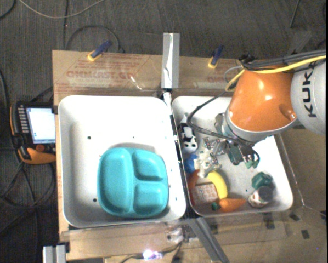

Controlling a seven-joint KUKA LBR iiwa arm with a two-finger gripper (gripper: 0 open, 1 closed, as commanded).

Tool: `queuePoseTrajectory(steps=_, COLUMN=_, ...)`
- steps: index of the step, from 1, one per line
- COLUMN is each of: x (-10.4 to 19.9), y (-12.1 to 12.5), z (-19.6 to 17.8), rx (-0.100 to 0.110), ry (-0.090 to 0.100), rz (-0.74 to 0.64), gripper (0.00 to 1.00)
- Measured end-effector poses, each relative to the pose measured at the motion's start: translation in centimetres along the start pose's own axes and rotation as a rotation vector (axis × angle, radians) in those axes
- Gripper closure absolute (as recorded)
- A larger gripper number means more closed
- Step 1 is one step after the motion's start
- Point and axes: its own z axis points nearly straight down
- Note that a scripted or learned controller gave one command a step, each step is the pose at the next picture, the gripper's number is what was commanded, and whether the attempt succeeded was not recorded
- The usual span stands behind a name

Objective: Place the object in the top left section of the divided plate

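A turquoise divided plate (119, 182) lies in the left bin (79, 125), toward its front, with one large section on the left and two small ones on the right; all sections are bare. My gripper (214, 153) hangs low in the right bin (282, 171), under the orange band of the arm. Just below it lies a yellow banana (219, 183), with a blue object (190, 163) to its left. Whether the gripper touches anything is hidden by the wrist.
The right bin also holds a black-and-white toy (188, 139), a brown box (204, 193), an orange carrot (231, 204), a dark green cup (261, 180) and a grey object (257, 199). A ridge between the bins (175, 147) separates them.
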Motion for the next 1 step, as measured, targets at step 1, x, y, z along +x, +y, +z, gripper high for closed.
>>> queuePoseTrajectory(steps=1, x=0.01, y=-0.01, z=0.00, rx=0.000, ry=0.000, rz=0.000, gripper=0.00)
